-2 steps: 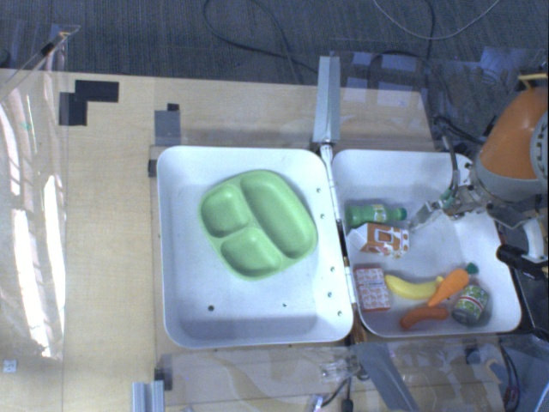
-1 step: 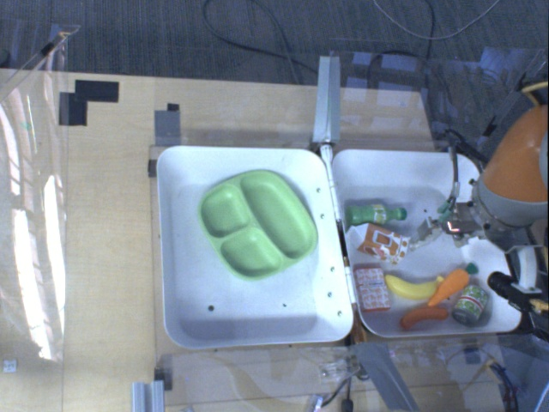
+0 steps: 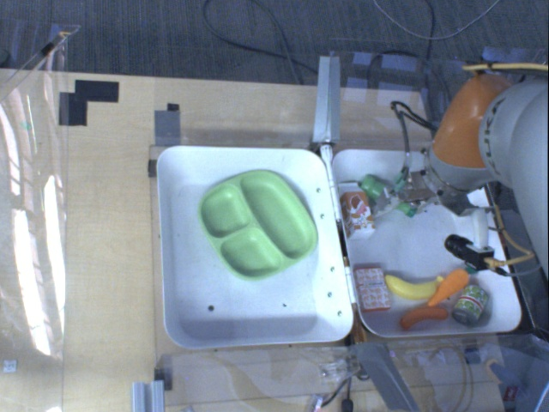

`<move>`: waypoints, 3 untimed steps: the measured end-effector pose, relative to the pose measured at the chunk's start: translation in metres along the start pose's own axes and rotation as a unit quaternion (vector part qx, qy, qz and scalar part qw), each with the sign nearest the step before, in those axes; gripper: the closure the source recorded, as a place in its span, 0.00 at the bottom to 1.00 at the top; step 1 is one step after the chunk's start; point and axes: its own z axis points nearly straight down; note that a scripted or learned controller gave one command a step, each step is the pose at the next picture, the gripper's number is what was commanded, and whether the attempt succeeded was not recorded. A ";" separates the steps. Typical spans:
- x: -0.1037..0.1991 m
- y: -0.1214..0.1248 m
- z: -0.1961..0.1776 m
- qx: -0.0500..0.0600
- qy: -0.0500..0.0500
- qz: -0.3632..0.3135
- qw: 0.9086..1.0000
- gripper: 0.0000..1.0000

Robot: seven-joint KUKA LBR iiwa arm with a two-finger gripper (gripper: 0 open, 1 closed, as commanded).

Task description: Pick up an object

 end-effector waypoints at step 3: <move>0.016 0.021 -0.012 0.003 -0.001 -0.056 0.998 0.00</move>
